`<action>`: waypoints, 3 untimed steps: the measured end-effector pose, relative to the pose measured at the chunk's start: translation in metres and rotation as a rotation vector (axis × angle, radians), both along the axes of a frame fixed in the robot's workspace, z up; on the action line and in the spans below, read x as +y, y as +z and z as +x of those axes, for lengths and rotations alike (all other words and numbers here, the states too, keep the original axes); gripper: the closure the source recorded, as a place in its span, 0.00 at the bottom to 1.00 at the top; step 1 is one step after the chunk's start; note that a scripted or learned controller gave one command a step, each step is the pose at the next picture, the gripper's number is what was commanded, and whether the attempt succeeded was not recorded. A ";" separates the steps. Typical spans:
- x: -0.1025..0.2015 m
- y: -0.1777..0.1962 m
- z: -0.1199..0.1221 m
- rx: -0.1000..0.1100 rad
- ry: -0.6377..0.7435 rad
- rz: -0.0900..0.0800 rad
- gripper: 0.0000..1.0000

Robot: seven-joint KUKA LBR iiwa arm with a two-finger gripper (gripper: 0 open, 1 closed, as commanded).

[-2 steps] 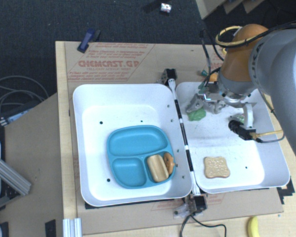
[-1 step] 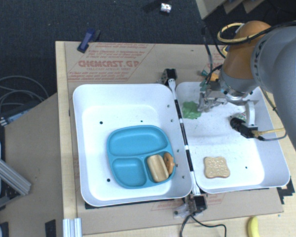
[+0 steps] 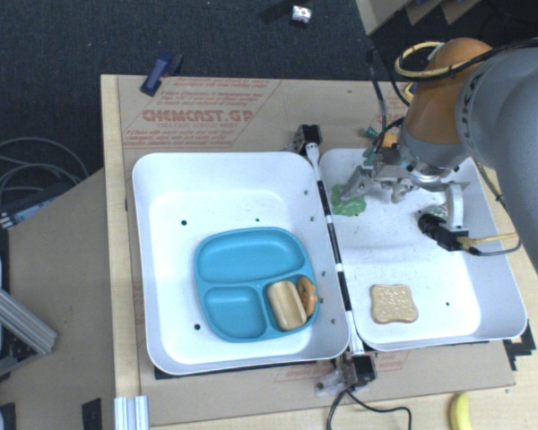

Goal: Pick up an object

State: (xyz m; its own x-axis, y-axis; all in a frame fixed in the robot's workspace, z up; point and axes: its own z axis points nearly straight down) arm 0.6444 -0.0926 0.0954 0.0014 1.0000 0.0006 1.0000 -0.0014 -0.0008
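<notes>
Though the gripper [image 3: 369,186] is spread over the green scrap [image 3: 348,202], it looks soft, light; pinch mid-body.

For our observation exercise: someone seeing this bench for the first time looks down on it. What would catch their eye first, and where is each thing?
The bright blue divided tray in the left bin stands out most, with a brown bread-like item in its lower right compartment. Next comes the grey arm with its orange band reaching in from the right, its end effector low over the right bin's far end beside a green object. A tan cracker-like square lies near that bin's front.
</notes>
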 end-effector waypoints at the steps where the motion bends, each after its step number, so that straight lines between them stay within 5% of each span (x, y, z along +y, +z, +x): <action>1: 0.000 -0.010 0.001 0.000 0.001 0.000 0.00; 2: 0.001 0.001 0.002 -0.003 0.001 0.000 1.00; 3: 0.001 0.000 0.002 -0.002 0.000 0.000 0.00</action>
